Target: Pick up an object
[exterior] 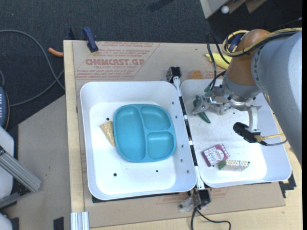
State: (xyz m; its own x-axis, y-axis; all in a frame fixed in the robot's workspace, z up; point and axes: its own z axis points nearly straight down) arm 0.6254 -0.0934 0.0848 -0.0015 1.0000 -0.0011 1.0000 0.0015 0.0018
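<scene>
We see a thick, smooth grey arm [283, 66], rounded like a pipe and paler where light catches it. Above the wrist is a glossy orange band [245, 51], domed at the top. Yellow cables [229, 41] loop beside it, with a bit of blue among them. Below the band sits a darker grey collar [238, 87]. We make out a small silvery hand [204, 107] of bare metal parts, with thin black wires [209, 56] running to it.

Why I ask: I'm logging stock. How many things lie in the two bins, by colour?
Blue tray: 1
Tan wedge: 1
Maroon packet: 1
Speckled bar: 1
Green thing: 1
Total: 5
</scene>
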